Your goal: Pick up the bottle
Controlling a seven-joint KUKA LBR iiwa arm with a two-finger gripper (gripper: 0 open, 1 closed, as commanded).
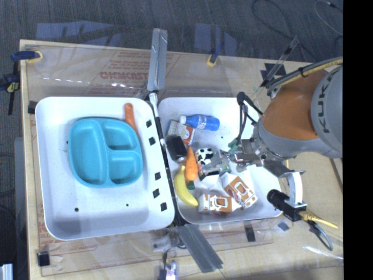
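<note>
The bottle is blue with a white cap and lies on its side near the far wall of the right bin. My gripper hangs low over the middle of that bin, a short way nearer the camera than the bottle and to its right, apart from it. It sits among the clutter beside a black-and-white spotted cube. The grey arm with its orange band comes in from the right.
In the right bin lie an orange carrot, a banana, a black block and two orange-and-white cartons. The left bin holds a blue divided tray and an orange stick.
</note>
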